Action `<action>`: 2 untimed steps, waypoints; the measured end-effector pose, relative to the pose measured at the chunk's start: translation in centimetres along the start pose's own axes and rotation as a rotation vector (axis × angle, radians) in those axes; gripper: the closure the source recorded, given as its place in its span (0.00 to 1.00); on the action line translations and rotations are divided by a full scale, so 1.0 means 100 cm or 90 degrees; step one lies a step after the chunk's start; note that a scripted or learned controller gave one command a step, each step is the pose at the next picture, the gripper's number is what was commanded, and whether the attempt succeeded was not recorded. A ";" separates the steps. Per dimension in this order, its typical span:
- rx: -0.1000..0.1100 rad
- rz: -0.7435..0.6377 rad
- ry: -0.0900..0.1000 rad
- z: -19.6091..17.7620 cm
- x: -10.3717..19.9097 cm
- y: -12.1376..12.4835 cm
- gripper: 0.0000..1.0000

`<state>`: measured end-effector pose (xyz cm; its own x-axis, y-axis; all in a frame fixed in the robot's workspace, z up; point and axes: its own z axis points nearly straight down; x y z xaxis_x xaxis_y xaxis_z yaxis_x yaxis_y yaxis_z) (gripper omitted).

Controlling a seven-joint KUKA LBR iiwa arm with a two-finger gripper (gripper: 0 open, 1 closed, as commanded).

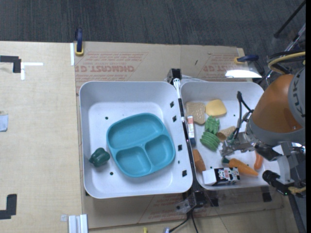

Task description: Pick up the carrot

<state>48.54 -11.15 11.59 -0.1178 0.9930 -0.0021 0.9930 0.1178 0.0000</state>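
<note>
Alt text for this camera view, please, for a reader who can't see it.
The grey arm's gripper hovers low in the right bin, just above the carrot, among toy foods. The left bin holds a blue divided plate and a green pepper.

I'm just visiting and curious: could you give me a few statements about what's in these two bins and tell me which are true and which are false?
1. The blue divided plate lies in the left bin. True.
2. The carrot lies on the blue plate. False: it lies in the right bin, near its front edge.
3. A dark green pepper sits in the left bin beside the plate. True.
4. The gripper hangs over the left bin. False: it is over the right bin, just above the carrot.
5. The slice of bread lies in the right bin. True.
</note>
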 end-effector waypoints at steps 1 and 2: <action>0.000 0.000 0.000 0.000 0.000 0.000 0.00; 0.001 -0.175 0.002 0.025 -0.013 -0.009 0.00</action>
<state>47.78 -12.51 9.14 -0.3835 0.9236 0.0014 0.9236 0.3835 -0.0015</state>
